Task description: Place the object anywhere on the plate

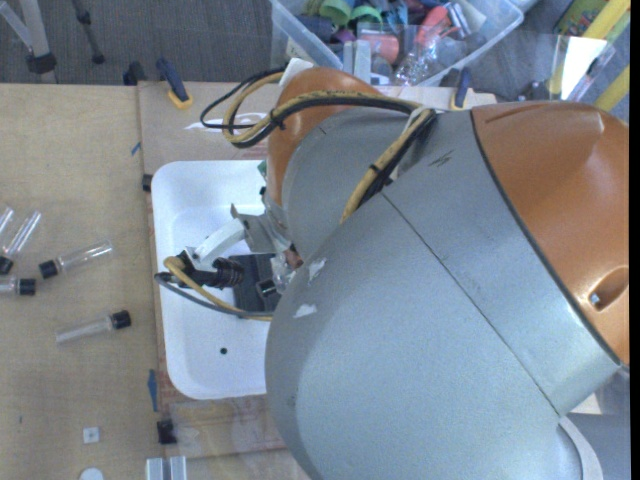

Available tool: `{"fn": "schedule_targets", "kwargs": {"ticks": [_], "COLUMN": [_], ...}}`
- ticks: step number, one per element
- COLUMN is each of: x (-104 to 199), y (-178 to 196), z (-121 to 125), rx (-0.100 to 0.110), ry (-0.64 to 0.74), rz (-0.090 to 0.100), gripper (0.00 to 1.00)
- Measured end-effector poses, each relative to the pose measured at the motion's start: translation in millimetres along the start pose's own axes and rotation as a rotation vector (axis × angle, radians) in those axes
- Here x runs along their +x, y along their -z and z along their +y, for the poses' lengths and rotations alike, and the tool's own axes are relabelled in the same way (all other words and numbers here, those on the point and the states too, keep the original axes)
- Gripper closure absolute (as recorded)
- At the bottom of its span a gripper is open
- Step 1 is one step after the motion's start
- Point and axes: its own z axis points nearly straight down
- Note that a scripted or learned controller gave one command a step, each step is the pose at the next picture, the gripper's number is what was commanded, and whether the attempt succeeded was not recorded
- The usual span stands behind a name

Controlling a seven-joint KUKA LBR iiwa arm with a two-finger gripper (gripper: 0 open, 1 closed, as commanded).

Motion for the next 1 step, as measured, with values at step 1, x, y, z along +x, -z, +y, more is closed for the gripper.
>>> {"fn": "schedule_targets", "kwargs": {"ticks": [1], "x": [57.6], "y": [64.1], "z": [9.3], "rx": [0.001], "ry": [0.386], "rz": [-0.003], "gripper": [1.00]}}
